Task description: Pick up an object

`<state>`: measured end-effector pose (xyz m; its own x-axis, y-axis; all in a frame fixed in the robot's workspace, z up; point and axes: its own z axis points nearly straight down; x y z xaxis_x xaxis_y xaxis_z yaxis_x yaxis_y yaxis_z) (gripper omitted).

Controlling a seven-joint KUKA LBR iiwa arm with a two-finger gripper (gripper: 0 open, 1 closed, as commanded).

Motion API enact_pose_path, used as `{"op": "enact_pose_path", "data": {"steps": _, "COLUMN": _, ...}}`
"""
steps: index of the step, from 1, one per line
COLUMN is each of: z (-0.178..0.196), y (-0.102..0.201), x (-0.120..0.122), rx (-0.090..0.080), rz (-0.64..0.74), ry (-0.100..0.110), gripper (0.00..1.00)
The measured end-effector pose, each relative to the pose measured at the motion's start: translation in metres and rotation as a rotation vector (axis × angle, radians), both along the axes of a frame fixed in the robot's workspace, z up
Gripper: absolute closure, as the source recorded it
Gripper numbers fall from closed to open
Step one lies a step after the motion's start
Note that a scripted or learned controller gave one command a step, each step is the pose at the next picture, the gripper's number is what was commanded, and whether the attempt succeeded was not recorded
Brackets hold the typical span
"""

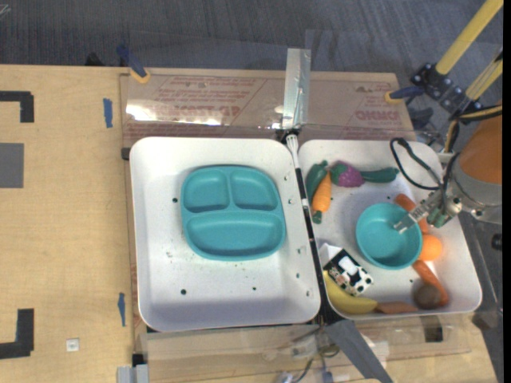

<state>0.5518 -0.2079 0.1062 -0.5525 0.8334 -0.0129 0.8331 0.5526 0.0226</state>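
The right bin point(471, 294) holds several toy foods around a teal bowl point(385, 242). An orange carrot point(321, 195), a green vegetable point(316, 174) and a purple piece point(348, 175) lie at its upper left. A banana point(351, 301) and a black-and-white toy point(350, 272) lie at the lower left. An orange ball point(432, 248), a second carrot point(427, 272) and a brown lump point(429, 295) sit to the right of the bowl. My gripper point(412, 219) hangs low over the bowl's right rim, beside a red-orange piece point(405, 203). I see nothing held in it.
The left bin point(152, 286) carries a teal divided plate point(232, 211). A metal divider point(297, 86) stands behind the seam between the bins. A black cable point(407, 166) loops over the right bin's upper right corner. A yellow pole point(473, 29) slants at the far right.
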Motion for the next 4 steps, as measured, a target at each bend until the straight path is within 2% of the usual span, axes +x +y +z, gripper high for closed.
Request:
{"op": "enact_pose_path", "data": {"steps": 1, "z": 0.04, "y": 0.029, "x": 0.06, "rx": -0.002, "rz": -0.031, "ry": 0.018, "gripper": 1.0}}
{"op": "enact_pose_path", "data": {"steps": 2, "z": -0.012, "y": 0.081, "x": 0.103, "rx": -0.015, "rz": -0.192, "ry": 0.021, "gripper": 1.0}}
{"op": "enact_pose_path", "data": {"steps": 3, "z": -0.013, "y": 0.001, "x": 0.084, "rx": -0.006, "rz": 0.056, "ry": 0.013, "gripper": 1.0}}
{"op": "enact_pose_path", "data": {"steps": 4, "z": -0.008, "y": 0.046, "x": -0.032, "rx": -0.03, "rz": -0.029, "ry": -0.022, "gripper": 1.0}}
